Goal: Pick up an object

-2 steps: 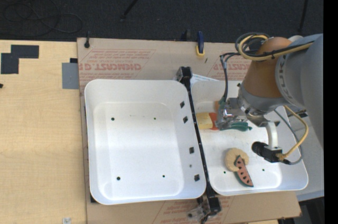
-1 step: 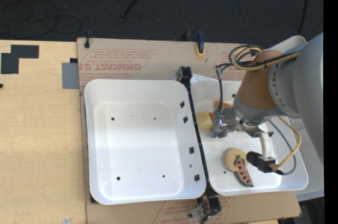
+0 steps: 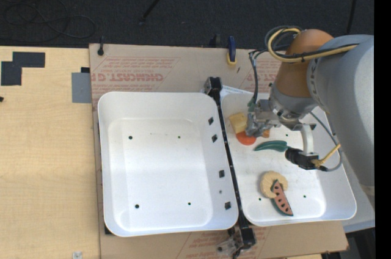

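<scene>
My gripper (image 3: 252,127) reaches down into the right bin (image 3: 330,206), near its upper left part. Its tips sit right over an orange-red round object (image 3: 245,139), with a yellow block (image 3: 237,123) just to the left. A green curved piece (image 3: 270,146) lies to the right of the tips. Further down the bin a tan round piece (image 3: 269,182) lies against a watermelon slice (image 3: 282,199). The wrist hides the space between the tips.
The left bin (image 3: 159,163) stands beside the right one, split from it by a black clamped divider (image 3: 223,154). Cables and a black connector (image 3: 302,158) hang from the wrist over the right bin. The grey arm covers the bin's right side.
</scene>
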`<state>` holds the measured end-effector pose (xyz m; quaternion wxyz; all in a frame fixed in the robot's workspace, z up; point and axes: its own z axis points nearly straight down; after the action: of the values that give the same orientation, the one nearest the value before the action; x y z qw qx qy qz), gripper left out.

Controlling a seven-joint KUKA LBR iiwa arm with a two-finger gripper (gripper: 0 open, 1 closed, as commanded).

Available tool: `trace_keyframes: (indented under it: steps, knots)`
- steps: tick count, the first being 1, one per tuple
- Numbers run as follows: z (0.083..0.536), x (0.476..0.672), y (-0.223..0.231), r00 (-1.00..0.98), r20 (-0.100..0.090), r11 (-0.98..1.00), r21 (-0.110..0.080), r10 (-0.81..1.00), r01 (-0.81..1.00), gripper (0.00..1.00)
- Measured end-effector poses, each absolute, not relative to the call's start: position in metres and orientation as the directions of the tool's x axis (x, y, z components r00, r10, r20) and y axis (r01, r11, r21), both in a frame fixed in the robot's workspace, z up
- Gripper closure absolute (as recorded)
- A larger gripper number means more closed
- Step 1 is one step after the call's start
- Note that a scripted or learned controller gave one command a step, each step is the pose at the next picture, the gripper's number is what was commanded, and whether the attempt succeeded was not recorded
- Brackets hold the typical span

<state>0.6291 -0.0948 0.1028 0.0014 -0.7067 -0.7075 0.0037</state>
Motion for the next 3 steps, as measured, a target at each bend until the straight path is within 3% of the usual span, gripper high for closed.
trace_keyframes:
  steps: [1, 2, 3]
  knots:
    - [0.102, 0.628, -0.093, -0.001, 0.000, 0.001, -0.006, 1.000, 1.000, 0.00]
    - [0.088, 0.645, -0.134, 0.000, 0.001, 0.000, -0.001, 1.000, 1.000, 0.00]
    - [0.089, 0.646, -0.080, -0.003, -0.001, 0.003, 0.004, 1.000, 1.000, 0.00]
